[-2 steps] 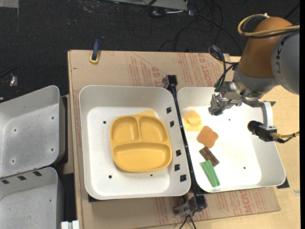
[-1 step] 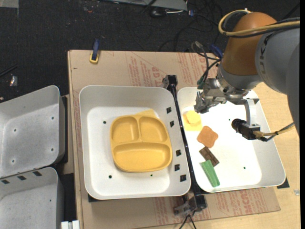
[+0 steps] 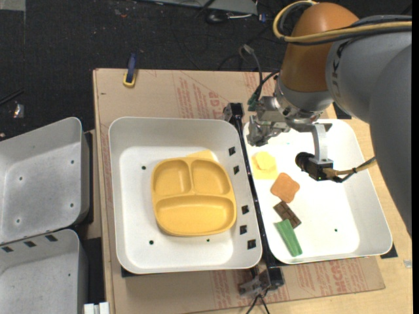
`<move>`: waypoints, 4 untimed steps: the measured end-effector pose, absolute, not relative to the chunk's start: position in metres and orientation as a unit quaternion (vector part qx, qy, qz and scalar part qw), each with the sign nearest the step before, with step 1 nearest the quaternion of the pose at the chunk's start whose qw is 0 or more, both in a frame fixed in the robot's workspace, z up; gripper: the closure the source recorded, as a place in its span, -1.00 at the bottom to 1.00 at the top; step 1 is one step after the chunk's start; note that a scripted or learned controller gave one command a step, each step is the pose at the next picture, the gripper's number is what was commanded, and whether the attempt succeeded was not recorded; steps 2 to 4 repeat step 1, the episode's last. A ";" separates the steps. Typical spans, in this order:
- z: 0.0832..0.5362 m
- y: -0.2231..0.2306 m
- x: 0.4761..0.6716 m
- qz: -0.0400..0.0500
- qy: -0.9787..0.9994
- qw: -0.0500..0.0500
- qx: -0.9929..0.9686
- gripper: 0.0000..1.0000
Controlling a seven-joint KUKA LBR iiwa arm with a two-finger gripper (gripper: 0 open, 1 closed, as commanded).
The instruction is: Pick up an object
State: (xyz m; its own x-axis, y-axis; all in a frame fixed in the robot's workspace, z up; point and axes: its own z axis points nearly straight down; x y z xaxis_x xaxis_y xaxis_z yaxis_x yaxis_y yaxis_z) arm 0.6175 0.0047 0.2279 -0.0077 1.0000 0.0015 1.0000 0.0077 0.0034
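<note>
Four small objects lie in the right bin: a pale yellow piece, an orange piece, a brown bar and a green stick. My gripper hangs over the bin's far left corner, just above and behind the yellow piece. Nothing shows in its grasp. The grey arm with its orange band comes in from the upper right.
The left bin holds a yellow divided tray. A black divider runs between the bins. A black part on a white bracket hangs from the wrist over the right bin. Grey lids lie at the far left.
</note>
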 end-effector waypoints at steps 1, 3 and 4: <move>0.238 0.055 0.621 0.001 0.710 0.000 0.705 1.00; 0.238 0.055 0.621 0.001 0.710 0.000 0.705 1.00; 0.238 0.055 0.621 0.001 0.710 0.000 0.705 1.00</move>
